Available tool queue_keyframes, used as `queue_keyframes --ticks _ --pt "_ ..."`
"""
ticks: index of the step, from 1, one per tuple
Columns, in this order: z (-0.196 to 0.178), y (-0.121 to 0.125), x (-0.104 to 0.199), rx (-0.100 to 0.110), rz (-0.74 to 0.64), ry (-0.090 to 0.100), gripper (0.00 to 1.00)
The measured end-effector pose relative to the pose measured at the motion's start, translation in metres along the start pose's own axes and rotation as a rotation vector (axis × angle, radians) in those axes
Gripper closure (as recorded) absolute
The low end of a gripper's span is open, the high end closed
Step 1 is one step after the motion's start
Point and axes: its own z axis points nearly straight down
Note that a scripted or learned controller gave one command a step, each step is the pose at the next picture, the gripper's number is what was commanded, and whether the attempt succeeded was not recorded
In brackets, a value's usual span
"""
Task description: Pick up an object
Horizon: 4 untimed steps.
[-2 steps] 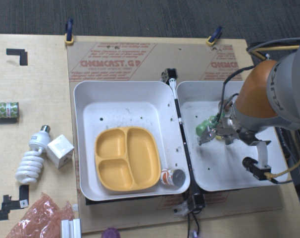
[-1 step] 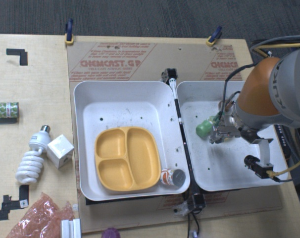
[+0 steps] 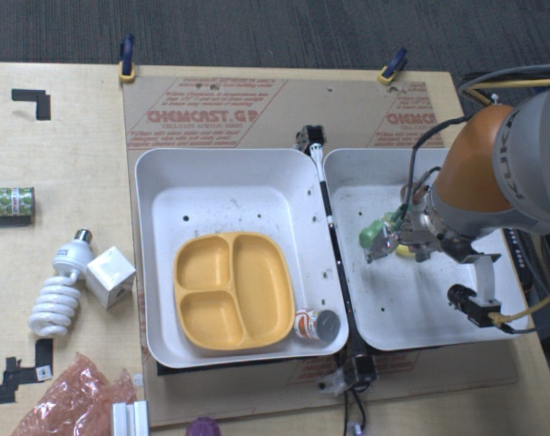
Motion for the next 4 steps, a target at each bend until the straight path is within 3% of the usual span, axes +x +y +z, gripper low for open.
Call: queue_keyframes --ticks 1,2,3,4 --pt "0.02 -0.048 0.0 0.003 -0.001 0.001 0.0" --pt "0.01 -0.047 -0.001 0.001 0.0 0.001 1.0" --pt "-0.08 0.005 0.065 0.001 -0.005 0.0 1.0" --pt "-0.101 -0.059 0.044 0.004 -0.002 0.001 1.0"
